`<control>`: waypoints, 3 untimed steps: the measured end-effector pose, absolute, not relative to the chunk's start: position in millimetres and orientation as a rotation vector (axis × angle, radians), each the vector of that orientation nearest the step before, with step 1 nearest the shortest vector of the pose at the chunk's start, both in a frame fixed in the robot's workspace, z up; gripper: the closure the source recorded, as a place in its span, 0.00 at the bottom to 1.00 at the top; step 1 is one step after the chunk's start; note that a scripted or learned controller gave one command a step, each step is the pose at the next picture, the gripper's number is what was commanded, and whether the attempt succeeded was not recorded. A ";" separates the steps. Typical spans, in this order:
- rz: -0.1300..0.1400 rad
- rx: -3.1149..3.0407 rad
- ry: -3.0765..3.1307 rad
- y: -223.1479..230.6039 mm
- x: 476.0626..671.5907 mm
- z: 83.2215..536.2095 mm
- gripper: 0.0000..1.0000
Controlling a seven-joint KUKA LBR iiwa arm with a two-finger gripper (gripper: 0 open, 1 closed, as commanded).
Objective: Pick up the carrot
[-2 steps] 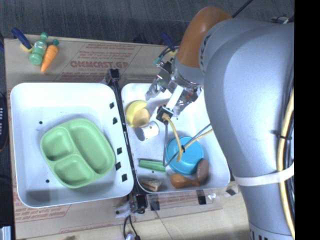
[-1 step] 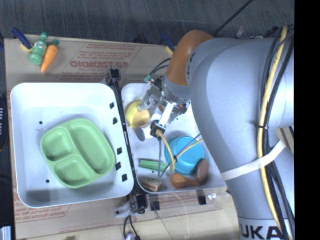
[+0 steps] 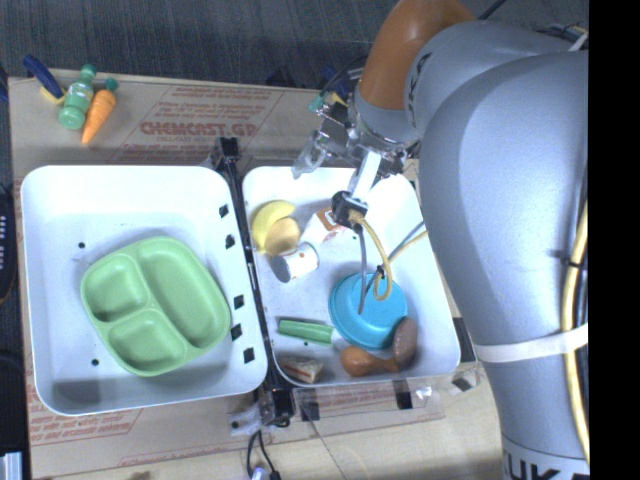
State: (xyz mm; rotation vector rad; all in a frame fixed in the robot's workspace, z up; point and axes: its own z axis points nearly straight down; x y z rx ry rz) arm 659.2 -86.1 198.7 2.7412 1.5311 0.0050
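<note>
The small orange toy carrot with green top [image 3: 98,114] lies on the counter's far left corner, outside both bins, seemingly light, rigid and smooth, best gripped across its thicker middle; whether the pincer [image 3: 322,148] stands apart cannot be told.

The arm [image 3: 500,168] has a smooth grey shell with a soft shine, like painted plastic or metal; its orange band [image 3: 405,38] is glossier. The gripper [image 3: 330,153] looks like bare metal. Just below it, the right bin [image 3: 440,318] is smooth white plastic, and so is the left bin [image 3: 40,268], to the gripper's left. The green divided plate [image 3: 155,303] there looks like matt plastic. The blue bowl [image 3: 368,313] below the gripper is smooth plastic. The board [image 3: 200,118] under the bins looks like brown cardboard, matt, with red print.
</note>
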 end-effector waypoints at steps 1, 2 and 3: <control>0.001 2.750 1.518 -103.4 658.0 272.1 0.00; 0.006 2.832 1.369 -3.9 657.4 386.7 0.00; -0.018 2.994 0.968 51.8 648.0 370.6 0.00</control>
